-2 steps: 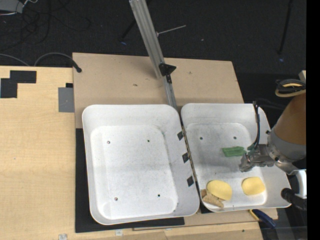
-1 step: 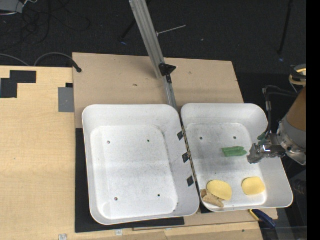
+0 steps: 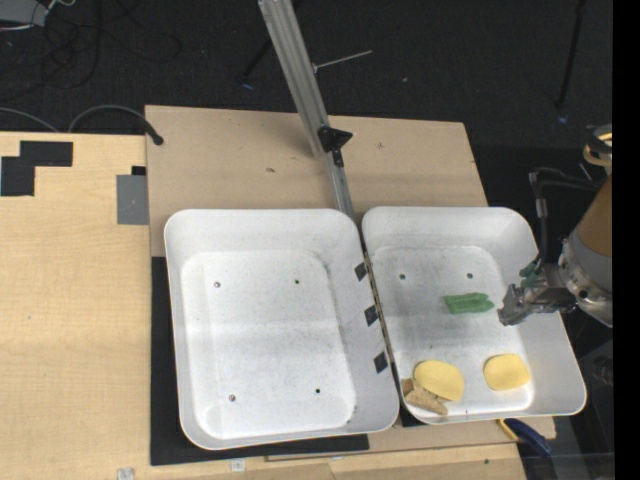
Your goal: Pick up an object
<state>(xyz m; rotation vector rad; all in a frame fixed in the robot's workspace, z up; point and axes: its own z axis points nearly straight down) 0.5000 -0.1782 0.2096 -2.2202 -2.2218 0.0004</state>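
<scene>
Tan scrap point(image 3: 428, 400) and two yellow pieces point(image 3: 440, 379) lie at right bin point(image 3: 450, 223) front. Green block point(image 3: 467, 303) mid-bin, judged light, stiff; sides best pinched. End effector point(image 3: 515, 306) just beside; grip state cannot be told.

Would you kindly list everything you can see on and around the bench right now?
white bins: two, white, side by side on the bench
green block: one, green, middle of the right bin
yellow pieces: two, yellow, near edge of the right bin
tan scrap: one, tan, right bin's near left corner
metal rail: one, grey, slanting behind the bins
hand: one, grey, over the right bin's right side, beside the green block
</scene>
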